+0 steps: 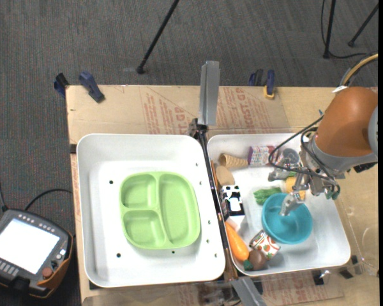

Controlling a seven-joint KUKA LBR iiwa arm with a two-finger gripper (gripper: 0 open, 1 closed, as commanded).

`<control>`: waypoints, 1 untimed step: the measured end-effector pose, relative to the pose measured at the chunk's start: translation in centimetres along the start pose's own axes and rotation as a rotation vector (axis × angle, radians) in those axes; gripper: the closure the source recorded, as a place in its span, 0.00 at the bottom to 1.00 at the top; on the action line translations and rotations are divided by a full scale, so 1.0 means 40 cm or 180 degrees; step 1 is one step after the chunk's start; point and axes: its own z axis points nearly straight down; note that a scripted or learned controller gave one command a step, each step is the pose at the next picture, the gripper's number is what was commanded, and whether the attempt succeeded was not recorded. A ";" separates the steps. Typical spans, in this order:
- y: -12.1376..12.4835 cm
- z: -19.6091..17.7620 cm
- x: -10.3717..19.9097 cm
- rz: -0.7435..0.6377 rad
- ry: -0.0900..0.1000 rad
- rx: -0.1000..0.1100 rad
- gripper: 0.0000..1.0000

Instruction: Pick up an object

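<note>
The gripper (297,199), whose opening I cannot tell, hangs over the blue bowl (287,222) at its 12 o'clock rim; it could skid off the thin, curved rim.

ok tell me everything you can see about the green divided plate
The green divided plate is pale lime green, looks like smooth plastic, and has a rounded-rectangle outline with three compartments: two smaller ones on the left, one long one on the right. It lies flat and right side up near the middle of the left white bin, turned slightly askew to the bin's walls. Its compartments hold nothing, and only the bin floor touches it.
</note>
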 end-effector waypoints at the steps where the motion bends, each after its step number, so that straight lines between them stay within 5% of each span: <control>1: 0.143 0.028 0.067 0.0170 0.0015 -0.0002 0.00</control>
